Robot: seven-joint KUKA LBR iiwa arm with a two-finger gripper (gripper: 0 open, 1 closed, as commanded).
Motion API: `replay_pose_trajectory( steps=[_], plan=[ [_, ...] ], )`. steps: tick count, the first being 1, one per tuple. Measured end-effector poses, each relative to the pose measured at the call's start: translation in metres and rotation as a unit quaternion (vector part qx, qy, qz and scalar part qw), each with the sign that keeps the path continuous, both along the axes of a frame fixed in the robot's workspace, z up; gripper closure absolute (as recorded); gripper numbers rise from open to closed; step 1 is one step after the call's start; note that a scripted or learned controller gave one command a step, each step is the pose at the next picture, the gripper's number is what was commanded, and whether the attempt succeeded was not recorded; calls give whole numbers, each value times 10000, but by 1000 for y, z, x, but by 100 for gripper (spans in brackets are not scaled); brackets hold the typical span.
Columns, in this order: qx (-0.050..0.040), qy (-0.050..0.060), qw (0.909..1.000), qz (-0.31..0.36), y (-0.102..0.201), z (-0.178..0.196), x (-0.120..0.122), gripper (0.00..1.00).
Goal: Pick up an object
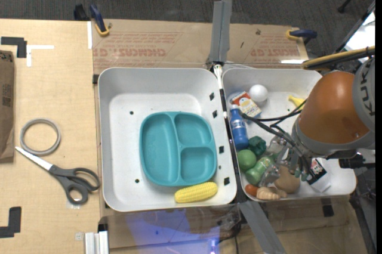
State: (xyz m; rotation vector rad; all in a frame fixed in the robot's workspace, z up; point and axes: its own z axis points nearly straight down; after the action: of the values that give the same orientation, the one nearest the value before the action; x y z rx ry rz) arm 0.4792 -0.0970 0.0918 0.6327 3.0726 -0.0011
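Two white bins side by side on the desk. Left bin (113,127): one teal divided plate (177,147), one yellow corn cob (196,192) at its near edge. Right bin (334,186): one white ball (258,92), one blue bottle (239,129), green items, one carton; labels unreadable. Arm reaches in, gripper (285,161) low over the clutter, jaws state — cannot tell. Left on desk: one scissors (62,175), one tape roll (40,136). Cardboard (143,44) print mirrored, partly reads "CHEMICAL GP".
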Motion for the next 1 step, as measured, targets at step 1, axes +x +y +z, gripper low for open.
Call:
replay_pose_trajectory(
  steps=[1],
  plan=[
    [2, 9, 10000, 57, 1, 0, 87, 0]
  ],
)
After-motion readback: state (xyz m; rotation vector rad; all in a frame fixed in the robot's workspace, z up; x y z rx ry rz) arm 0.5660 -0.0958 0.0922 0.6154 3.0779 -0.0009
